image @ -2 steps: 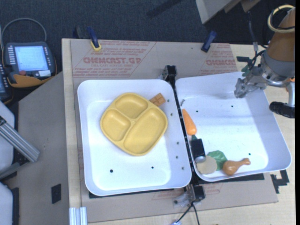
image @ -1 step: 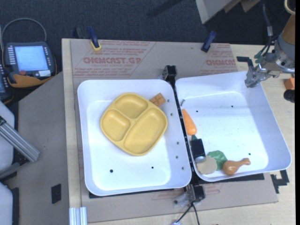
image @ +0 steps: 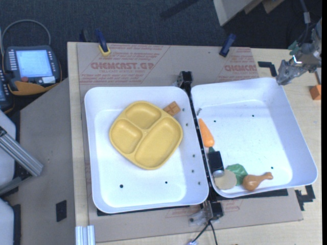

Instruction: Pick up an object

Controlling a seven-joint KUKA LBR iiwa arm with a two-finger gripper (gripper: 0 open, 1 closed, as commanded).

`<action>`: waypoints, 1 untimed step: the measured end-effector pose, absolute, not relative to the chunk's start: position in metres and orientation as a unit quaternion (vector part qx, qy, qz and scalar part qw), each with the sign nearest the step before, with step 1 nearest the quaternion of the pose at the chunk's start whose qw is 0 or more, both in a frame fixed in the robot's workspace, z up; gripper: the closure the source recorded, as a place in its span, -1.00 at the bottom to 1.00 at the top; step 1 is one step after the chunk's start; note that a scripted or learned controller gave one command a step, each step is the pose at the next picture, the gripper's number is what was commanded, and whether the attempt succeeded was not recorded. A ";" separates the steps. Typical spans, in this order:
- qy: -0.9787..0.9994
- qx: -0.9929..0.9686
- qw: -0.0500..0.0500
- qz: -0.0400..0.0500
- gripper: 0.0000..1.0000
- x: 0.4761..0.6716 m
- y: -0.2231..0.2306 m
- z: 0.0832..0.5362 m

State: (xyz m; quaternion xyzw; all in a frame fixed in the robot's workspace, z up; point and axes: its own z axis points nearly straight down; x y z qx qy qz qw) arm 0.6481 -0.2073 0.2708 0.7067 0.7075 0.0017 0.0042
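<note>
Several small objects were clustered in the right bin [image: 286, 137]; the carrot [image: 206, 132] (lying apart) was judged easiest. End effector [image: 286, 73] state undetermined.

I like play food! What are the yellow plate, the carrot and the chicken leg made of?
Yellow plate: looks like moulded plastic, smooth with a soft sheen and rounded compartments.
Carrot: probably plastic toy food, one even orange colour.
Chicken leg: likely plastic or rubber, with a smooth tan surface; the picture is too small to tell which.
</note>
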 end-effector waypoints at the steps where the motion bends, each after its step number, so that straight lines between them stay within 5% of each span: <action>1: 0.709 0.705 -0.001 0.000 1.00 0.632 -0.148 0.269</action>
